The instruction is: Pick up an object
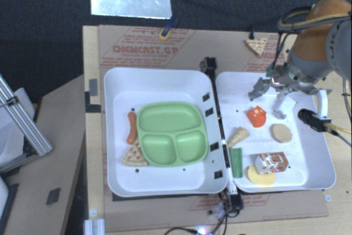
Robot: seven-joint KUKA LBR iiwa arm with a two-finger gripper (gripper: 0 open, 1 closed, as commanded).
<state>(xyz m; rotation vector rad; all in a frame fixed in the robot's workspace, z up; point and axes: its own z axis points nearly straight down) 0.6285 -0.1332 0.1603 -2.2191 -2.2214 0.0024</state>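
The table carried two white bins. The left bin held a green divided plate, a sausage and a pizza slice. In the right bin, the gripper hung with fingers spread, pinching nothing, just above a red strawberry. Nearby lay a cookie, a cone, a carton and a banana.

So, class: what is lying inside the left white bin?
The left bin holds a green divided tray, a sausage and a waffle-patterned wedge beside it. Whatever lies beneath the tray is covered.
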